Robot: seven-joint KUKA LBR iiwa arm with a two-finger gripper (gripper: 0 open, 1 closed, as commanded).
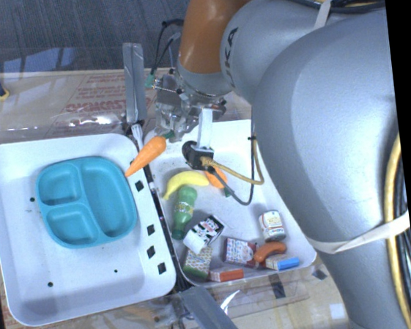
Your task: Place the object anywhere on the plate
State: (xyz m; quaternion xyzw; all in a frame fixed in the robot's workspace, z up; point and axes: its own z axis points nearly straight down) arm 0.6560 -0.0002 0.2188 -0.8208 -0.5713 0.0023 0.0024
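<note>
Two white bins sit side by side. Left bin (28, 291): a blue plate (86, 201) with three compartments lies at its centre, with bare floor from 3 through 6 to 9 o'clock of it. At 2 o'clock of the plate, a carrot (145, 155) hangs tilted over the divider (151, 203) between the bins, its thick end up at the gripper (170, 129), which appears to pinch that end, though the contact is partly hidden. Right bin (242, 130): a banana (183, 181), a green bottle (181, 206) and small boxes crowd its floor at 5 o'clock of the gripper. Judgement: the step in hand is the carry toward the plate; it goes well if the carrot travels toward 8 o'clock high enough to clear the divider, then is lowered over a compartment before release. The left bin's near wall and the plate's raised rim are the edges to mind; room above the plate is open.
</note>
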